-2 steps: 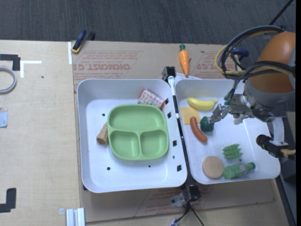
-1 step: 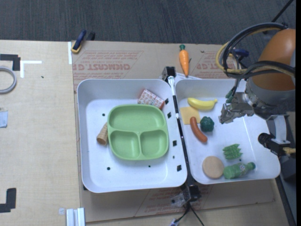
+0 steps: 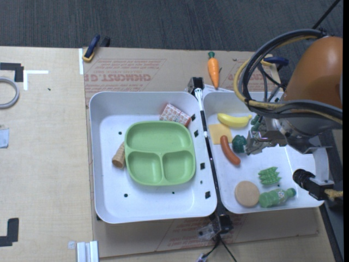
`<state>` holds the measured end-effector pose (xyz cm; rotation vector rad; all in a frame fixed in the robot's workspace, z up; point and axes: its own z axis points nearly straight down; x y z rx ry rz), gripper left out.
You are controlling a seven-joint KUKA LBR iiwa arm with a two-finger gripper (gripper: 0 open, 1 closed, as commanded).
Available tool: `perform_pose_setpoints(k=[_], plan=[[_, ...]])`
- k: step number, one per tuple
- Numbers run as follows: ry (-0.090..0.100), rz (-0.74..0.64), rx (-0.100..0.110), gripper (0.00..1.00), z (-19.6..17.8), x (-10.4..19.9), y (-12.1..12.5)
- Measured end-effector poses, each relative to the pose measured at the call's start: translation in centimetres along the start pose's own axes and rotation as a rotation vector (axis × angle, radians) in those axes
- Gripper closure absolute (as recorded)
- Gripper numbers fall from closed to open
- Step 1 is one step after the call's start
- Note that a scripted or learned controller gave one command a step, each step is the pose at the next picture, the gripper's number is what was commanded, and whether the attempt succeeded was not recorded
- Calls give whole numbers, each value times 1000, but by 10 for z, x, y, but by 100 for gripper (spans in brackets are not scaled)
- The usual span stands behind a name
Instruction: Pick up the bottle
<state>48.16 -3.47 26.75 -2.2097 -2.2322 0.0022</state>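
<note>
The green bottle (image 3: 277,197) lies on its side at about five o'clock in the right bin (image 3: 305,165), touching the tan round disc (image 3: 247,193); the gripper (image 3: 256,141) hangs well apart at eleven o'clock from it, beside the broccoli (image 3: 239,143); whether it is spread, I cannot tell.

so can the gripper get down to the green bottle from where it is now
Probably yes. The green bottle lies on its side near the right bin's front edge with nothing on top of it. The gripper hovers further back, above the broccoli. Only the round cookie crowds the bottle's one end.
</note>
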Motion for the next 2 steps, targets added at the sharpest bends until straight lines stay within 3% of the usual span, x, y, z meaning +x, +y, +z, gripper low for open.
perform_pose_setpoints(k=[1,2], plan=[[-1,67,0,100,-11,86,-3],[-1,385,0,100,-26,106,-3]])
